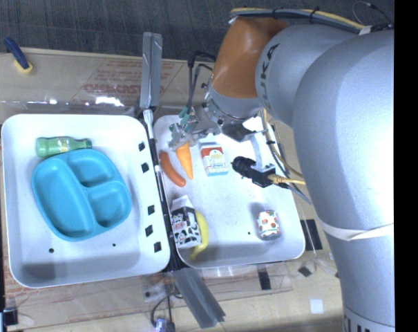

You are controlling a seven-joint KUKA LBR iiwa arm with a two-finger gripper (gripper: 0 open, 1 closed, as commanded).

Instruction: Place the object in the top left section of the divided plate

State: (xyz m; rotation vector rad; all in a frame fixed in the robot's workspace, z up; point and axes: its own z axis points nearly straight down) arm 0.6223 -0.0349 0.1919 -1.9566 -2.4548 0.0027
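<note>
— In the right bin [291, 237], near its far-left corner, what sits under the arm?

— The gripper [184, 135] hangs there, at the end of the grey arm [333, 116] with its orange band [240, 54]. Its tips are just above the thick end of a carrot [184, 159]. Whether the tips are spread or pressed together, I cannot tell; the wrist covers too much.

— Does it hold the carrot?

— I cannot see the carrot between the tips. It lies on the bin floor, pointing toward the near edge.

— What lies beside it?

— A reddish sausage [172, 168] just to its left, along the bin's left wall. To its right, a small red-and-white carton [214, 160]. A black connector with a cable [253, 170] hangs further right.

— And at the near edge?

— A black-and-white patterned carton [183, 227] in the near-left corner, with a banana [200, 234] touching its right side. A small can with red spots [267, 224] stands toward the near-right corner.

— The left bin [29, 268]?

— The blue divided plate [81, 192] lies in its middle, tilted a little. A green bottle [60, 144] lies on its side just beyond the plate's far rim, near the bin's far-left corner.
</note>
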